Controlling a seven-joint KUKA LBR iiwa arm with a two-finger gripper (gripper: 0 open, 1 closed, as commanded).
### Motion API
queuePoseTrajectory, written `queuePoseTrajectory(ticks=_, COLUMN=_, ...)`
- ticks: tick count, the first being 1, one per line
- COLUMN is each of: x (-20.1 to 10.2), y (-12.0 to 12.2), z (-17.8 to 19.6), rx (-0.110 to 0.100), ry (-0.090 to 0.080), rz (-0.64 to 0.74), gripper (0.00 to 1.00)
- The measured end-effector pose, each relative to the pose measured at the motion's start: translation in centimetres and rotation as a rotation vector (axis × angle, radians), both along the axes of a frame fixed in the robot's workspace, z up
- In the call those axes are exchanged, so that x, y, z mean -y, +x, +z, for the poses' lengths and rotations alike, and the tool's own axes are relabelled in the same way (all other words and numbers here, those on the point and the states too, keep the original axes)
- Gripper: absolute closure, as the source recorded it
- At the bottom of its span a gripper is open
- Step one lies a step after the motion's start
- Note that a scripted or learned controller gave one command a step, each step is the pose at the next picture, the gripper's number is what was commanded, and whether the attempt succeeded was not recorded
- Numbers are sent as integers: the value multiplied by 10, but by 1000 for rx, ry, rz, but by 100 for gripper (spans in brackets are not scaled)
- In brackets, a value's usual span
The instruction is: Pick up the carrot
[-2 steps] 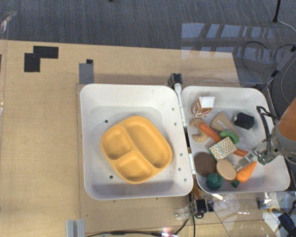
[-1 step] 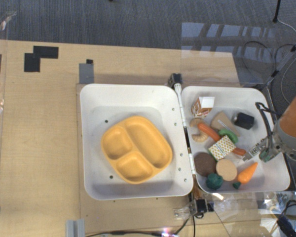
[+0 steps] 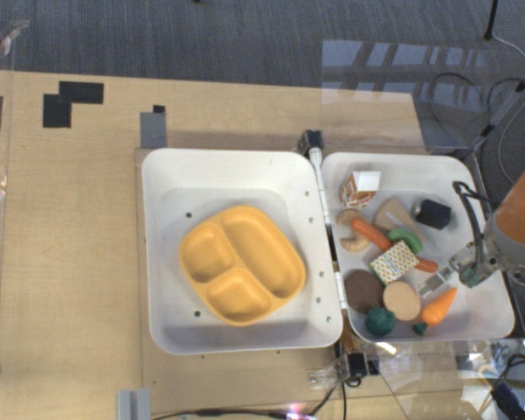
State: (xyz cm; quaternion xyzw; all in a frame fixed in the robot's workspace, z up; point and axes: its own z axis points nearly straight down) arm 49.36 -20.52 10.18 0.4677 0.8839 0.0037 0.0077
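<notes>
In the right bin [image 3: 499, 318], the carrot [image 3: 439, 305] lies near the front, beside a tan disc [image 3: 401, 300] and a checkered block [image 3: 394, 262], with the hand [image 3: 462, 270] just above it, its opening impossible to tell.

Light wood bench [image 3: 70, 261]; left white bin [image 3: 157, 234] sits mid-bench, right white bin [image 3: 499, 322] touching its right side, black patches [image 3: 70, 101] and grey block [image 3: 153, 129] up-left of it.
</notes>
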Motion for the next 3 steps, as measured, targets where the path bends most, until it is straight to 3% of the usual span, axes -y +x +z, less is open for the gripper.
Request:
queuePoseTrajectory(ticks=1, x=-7, y=-1, z=-11, rx=-1, ry=-10, rz=350, gripper=0)
queuePoseTrajectory(ticks=2, x=-8, y=2, z=1, rx=8, ry=-12, rz=348, gripper=100)
queuePoseTrajectory(ticks=3, x=-8, y=1, z=0, rx=7, ry=-12, rz=347, gripper=0)
